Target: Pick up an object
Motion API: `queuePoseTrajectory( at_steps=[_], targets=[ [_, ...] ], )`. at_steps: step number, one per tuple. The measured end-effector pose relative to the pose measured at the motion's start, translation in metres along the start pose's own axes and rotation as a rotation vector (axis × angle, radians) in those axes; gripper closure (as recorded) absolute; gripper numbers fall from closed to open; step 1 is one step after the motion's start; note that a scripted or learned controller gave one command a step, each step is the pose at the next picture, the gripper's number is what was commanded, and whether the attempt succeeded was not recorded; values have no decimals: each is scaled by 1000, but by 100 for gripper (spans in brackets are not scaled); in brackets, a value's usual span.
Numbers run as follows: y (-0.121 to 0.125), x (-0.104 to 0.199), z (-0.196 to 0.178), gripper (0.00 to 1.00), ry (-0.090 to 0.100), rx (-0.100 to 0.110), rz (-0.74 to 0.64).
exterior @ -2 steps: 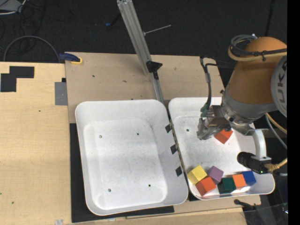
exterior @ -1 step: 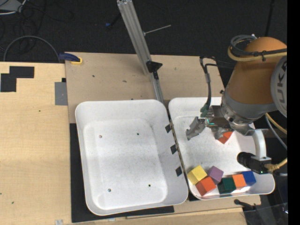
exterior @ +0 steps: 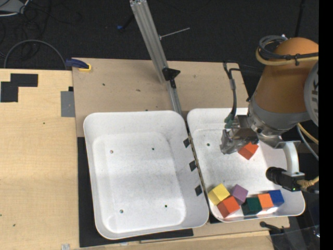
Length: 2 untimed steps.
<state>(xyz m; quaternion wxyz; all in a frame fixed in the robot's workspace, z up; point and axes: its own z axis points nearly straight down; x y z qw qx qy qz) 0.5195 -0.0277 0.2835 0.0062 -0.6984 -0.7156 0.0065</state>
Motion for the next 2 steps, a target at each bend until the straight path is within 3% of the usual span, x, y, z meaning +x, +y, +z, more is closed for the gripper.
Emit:
queuePoseTrajectory(
  at_steps=[1, 2],
  targets=[
    [0, 0, 0, 0, 0, 1, -2],
    [0, 0, -9, 100, -1, 3, -11]
  ],
)
